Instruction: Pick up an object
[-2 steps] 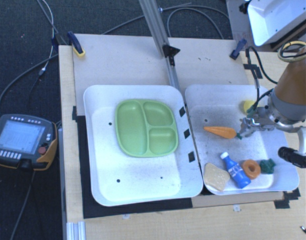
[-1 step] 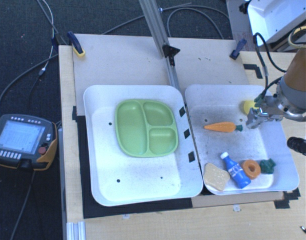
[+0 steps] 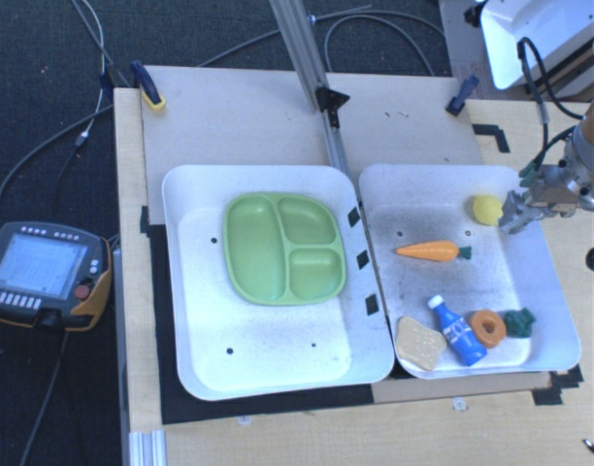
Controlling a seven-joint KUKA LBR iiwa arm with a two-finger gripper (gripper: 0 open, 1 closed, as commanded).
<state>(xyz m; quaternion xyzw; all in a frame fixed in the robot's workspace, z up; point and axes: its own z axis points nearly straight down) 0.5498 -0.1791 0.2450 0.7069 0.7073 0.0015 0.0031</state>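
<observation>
Nearest the camera, along the near wall of the right-hand shallow white plastic bin (image 3: 559, 289), four small toys sit bunched together: a tan slice of toy bread (image 3: 419, 343), a blue toy bottle with a white cap (image 3: 456, 330) touching it, an orange ring-shaped toy doughnut (image 3: 488, 327) just beside the bottle, and a small dark green leafy toy (image 3: 518, 321) next to that. Packed this closely, any one of them looks awkward to pick cleanly.

Further back, near the middle of the same bin, an orange toy carrot with a green stem (image 3: 432, 251) lies on its side with bare floor around it, which makes it an easier target.

Beyond that, close to the bin's far right corner, rests a small yellow ball-like toy (image 3: 486, 209). The grey metal two-finger gripper (image 3: 518, 212) hangs just beside it on the right, reaching in over the bin's right wall. This closeness suggests the yellow toy is the object chosen for pickup. Nothing can be seen between the fingers, and whether they are spread or closed cannot be told from this angle.

The left-hand shallow white plastic bin (image 3: 195, 348) holds a pale green plastic plate with three compartments (image 3: 283, 248), lying flat near its centre.

At the far end, a grey metal post (image 3: 297, 32) rises between the bins from the light wooden bench (image 3: 239, 115).
</observation>
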